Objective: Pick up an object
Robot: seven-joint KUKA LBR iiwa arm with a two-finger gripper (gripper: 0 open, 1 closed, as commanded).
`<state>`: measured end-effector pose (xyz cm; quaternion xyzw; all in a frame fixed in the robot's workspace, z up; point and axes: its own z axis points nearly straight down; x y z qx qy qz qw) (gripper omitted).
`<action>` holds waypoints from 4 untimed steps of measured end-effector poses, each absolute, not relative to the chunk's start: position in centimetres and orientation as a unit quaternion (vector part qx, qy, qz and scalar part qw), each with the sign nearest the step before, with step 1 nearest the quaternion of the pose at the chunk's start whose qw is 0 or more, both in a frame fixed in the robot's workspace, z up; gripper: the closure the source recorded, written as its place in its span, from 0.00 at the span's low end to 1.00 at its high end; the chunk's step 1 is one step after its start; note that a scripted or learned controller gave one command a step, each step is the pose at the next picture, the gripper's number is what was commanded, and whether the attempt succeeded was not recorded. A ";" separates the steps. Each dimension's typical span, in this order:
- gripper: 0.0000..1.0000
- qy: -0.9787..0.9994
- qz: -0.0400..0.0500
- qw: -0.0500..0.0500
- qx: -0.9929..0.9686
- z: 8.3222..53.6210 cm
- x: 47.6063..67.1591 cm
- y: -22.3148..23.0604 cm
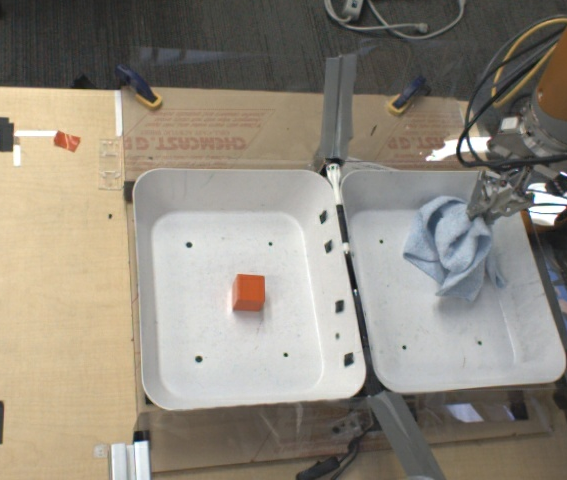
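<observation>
Cloth (pixel 453 248) in the right bin (pixel 523 358) seems pinched between the tool's (pixel 491 203) 2 narrowed fingers.

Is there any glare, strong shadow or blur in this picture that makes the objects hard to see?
In the camera view the light is even and soft: the orange block throws just a faint shadow in the left bin. A bright glare patch sits on the cardboard near the arm's wrist, beside the gripper. The blue cloth in the right bin is sharp; the gripper's fingertips are hard to make out against it.
</observation>
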<state>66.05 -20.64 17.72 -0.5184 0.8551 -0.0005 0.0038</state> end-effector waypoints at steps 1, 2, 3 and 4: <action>1.00 0.793 0.000 0.003 -0.609 19.5 66.0 -21.2; 1.00 0.723 0.001 0.003 -0.691 20.3 66.0 -22.0; 1.00 0.569 0.001 0.003 -0.822 21.5 66.0 -21.3; 1.00 0.522 0.001 0.002 -0.853 21.0 65.9 -20.9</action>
